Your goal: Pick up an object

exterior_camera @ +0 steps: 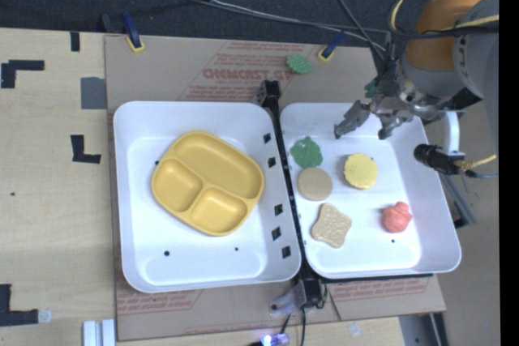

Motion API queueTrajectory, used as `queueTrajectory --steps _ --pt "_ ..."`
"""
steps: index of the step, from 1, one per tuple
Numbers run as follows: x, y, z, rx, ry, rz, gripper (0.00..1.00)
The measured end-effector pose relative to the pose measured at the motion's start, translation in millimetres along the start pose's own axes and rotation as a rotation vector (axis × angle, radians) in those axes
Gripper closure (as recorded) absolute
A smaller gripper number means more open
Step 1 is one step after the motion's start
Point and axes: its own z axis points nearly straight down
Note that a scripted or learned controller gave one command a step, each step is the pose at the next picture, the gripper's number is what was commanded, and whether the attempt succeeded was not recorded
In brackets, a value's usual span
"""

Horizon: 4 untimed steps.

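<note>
The gripper (366, 122) hangs spread and empty above the right white bin (434, 251), near the round yellow ridged food piece (360, 171). Dropping straight down, it would probably land beside that low flat disc, scrape plastic, and close on nothing.

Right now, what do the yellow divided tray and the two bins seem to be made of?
The yellow divided tray looks like moulded plastic: one even colour, rounded compartments, a soft sheen. The left bin and the right bin look like thin glossy white plastic with rolled rims; the exact material cannot be told.
</note>
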Motion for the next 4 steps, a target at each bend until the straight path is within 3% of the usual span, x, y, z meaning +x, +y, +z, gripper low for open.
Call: queueTrajectory --steps 1,3,4 --pt "0.3 3.1 -9.1 -0.014 -0.002 -0.003 0.0" --pt "5.7 1.4 108.2 -0.014 -0.003 -0.004 0.0" --pt "6.1 2.0 95.0 -0.015 -0.003 -0.005 1.0"
